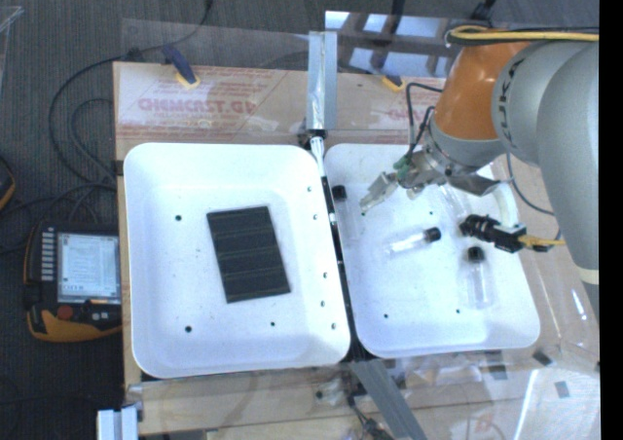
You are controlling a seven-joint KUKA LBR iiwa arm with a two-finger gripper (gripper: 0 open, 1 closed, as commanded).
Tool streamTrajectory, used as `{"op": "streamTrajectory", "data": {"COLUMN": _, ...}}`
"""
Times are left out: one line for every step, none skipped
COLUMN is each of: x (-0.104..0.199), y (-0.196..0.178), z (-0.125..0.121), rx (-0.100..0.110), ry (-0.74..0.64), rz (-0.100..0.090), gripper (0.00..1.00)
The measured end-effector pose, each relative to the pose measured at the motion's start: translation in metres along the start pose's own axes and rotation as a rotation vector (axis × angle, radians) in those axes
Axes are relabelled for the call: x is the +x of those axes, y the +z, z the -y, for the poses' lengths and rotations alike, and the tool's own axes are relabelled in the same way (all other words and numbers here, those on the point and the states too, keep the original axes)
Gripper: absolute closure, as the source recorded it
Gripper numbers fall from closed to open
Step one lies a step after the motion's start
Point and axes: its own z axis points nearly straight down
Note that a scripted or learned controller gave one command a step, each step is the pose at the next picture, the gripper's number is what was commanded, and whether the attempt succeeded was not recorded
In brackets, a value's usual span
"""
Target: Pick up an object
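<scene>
Candidate object: a clear vial (411, 239) with a black cap, lying on its side near the middle of the right bin (438, 331), apart from everything else in it. A second clear vial (476, 282), also black-capped, lies on the same floor further from the right bin's left wall and closer to its near wall. A small black piece (338, 192) sits tight against the right bin's left wall, toward the far corner.

The gripper (370, 201) hangs tilted over the far left part of the right bin, between the small black piece and the first vial. We see nothing held in it, and we cannot tell from this slant whether it is spread or pressed together. The arm (545, 107) enters over the right bin's far right corner.

Step in hand, as we judge it: the approach, with no grasp yet made. For the first vial, the next move calls for a short shift toward the right bin's middle, a turn of the wrist so that the grip crosses the vial's narrow body, and then a straight descent. A round vial may roll if it is nudged off centre.

Room for moving: bare floor surrounds the first vial on all sides, so a descent there is unobstructed. The small black piece leaves little room on its wall side. Across the right bin's left wall, the left bin (175, 331) holds a black ribbed slab (248, 253) lying flat, well apart from its walls.
</scene>
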Motion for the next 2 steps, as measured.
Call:
{"op": "streamTrajectory", "data": {"x": 0.0, "y": 0.0, "z": 0.0, "rx": 0.0, "ry": 0.0, "rz": 0.0, "gripper": 0.0}}
{"op": "streamTrajectory", "data": {"x": 0.0001, "y": 0.0, "z": 0.0, "rx": 0.0, "ry": 0.0, "rz": 0.0, "gripper": 0.0}}
